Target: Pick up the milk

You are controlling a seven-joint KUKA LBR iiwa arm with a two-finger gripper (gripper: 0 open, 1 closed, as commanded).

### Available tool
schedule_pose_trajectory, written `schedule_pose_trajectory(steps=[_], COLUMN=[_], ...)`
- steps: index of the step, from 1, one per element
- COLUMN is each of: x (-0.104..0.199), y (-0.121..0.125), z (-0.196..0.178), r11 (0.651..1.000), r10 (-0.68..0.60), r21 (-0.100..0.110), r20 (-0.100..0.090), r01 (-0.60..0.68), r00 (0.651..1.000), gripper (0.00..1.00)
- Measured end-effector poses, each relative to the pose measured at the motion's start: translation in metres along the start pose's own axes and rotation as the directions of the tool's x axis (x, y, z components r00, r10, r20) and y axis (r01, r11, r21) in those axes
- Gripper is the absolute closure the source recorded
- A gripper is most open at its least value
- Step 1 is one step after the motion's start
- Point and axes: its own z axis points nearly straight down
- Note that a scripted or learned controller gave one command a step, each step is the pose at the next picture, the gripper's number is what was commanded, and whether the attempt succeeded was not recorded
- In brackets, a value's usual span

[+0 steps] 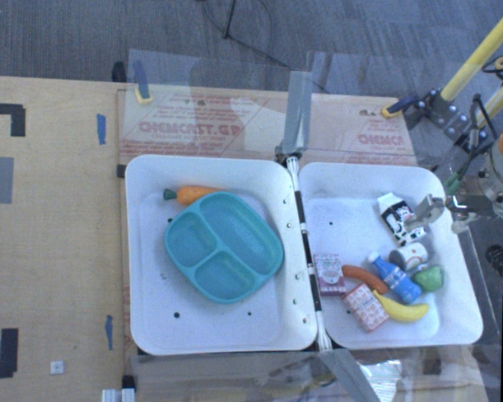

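The milk [398,219] is a small white carton with black cow patches. It lies tilted in the upper right part of the right bin [342,207]. My gripper [431,209] reaches in from the right edge and sits just to the right of the carton, close to or touching its right side. The carton rests on the bin floor.
Below the milk lie a white cup [411,257], a blue bottle [397,280], a green item [430,279], a banana [404,311], a red sausage [364,277] and two pink packs [327,273] [365,307]. The left bin [149,308] holds a teal divided plate [223,246] and a carrot [190,194].
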Motion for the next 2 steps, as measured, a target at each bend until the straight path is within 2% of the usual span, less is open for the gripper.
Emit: schedule_pose_trajectory(steps=[1, 2], x=[0.006, 0.038], y=[0.028, 0.022], z=[0.149, 0.173], r11=[1.000, 0.940], r10=[-0.004, 0.341], r21=[0.000, -0.006], r20=[0.000, 0.000], r01=[0.004, -0.341], r00=[1.000, 0.940], gripper=[0.00, 0.00])
